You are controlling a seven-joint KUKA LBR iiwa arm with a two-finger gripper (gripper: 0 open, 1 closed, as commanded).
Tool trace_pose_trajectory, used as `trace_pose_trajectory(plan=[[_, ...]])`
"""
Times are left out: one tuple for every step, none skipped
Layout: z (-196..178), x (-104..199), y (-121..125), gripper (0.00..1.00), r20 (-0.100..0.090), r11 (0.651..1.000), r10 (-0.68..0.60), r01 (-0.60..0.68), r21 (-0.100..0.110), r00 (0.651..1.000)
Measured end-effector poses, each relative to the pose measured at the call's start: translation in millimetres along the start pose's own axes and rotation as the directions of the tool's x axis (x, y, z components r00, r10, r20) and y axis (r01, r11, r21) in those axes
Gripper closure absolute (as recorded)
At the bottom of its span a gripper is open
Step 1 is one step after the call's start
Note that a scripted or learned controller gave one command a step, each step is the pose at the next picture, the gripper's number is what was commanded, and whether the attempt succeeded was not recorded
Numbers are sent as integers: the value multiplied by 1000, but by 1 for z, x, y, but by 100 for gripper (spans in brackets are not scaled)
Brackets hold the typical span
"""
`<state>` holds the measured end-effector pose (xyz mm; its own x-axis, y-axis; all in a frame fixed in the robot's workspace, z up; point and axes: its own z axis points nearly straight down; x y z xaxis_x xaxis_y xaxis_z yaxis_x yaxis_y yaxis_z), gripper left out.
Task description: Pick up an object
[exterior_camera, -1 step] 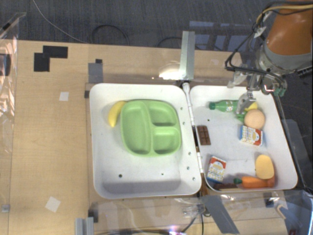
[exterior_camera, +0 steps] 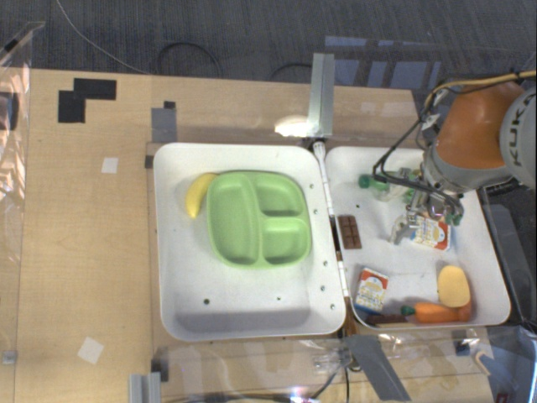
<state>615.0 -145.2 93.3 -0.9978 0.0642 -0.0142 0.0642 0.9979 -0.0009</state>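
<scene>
My gripper (exterior_camera: 409, 227) hangs low in the right bin (exterior_camera: 495, 259), under the grey arm with its orange band (exterior_camera: 474, 133). It is at the left edge of a white and red packet (exterior_camera: 434, 235) lying flat on the bin floor. Also in this bin are a green-capped clear bottle (exterior_camera: 375, 183) at the back, a brown chocolate bar (exterior_camera: 348, 232) by the left wall, a small printed carton (exterior_camera: 371, 290), a yellow rounded object (exterior_camera: 454, 285) and an orange carrot (exterior_camera: 436, 312) at the front.
The left bin (exterior_camera: 185, 300) holds a green divided plate (exterior_camera: 256, 218) with a yellow banana (exterior_camera: 198, 194) at its left edge. A metal post (exterior_camera: 321, 95) stands behind the seam between the bins. Black cables (exterior_camera: 394, 154) loop from the wrist.
</scene>
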Motion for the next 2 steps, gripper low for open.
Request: trace_pose_trajectory(plan=[[4,14,-41,0,-1,998,70,-70,1,998],[3,42,-18,0,1,970,242,-242,1,970]])
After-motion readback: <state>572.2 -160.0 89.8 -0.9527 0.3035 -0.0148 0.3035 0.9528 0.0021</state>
